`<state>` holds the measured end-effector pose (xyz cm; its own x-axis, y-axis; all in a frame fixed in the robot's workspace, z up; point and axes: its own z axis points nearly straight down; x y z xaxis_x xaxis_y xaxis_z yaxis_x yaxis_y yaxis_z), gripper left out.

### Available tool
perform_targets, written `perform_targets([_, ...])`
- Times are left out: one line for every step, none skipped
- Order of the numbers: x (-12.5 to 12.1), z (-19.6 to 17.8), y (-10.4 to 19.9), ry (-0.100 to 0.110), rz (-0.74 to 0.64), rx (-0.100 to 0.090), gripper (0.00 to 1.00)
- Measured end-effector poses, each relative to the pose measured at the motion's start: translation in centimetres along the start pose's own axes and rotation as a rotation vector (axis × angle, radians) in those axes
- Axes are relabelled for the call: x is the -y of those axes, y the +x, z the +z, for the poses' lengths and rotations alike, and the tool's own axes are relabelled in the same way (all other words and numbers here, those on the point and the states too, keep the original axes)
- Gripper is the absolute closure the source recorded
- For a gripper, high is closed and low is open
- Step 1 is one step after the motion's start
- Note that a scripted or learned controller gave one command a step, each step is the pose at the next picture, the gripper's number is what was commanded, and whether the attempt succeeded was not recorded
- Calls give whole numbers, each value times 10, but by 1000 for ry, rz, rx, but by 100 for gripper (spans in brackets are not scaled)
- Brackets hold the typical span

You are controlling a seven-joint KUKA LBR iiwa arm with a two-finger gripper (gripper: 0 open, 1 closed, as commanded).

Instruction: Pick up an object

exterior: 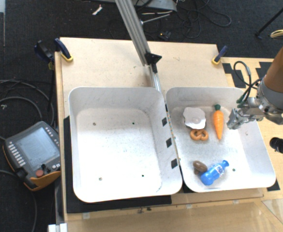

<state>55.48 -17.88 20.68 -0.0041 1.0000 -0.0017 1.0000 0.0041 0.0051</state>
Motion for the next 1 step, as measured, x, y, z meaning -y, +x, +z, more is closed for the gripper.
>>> perform_targets([-2, -35, 0, 0, 0, 0, 100])
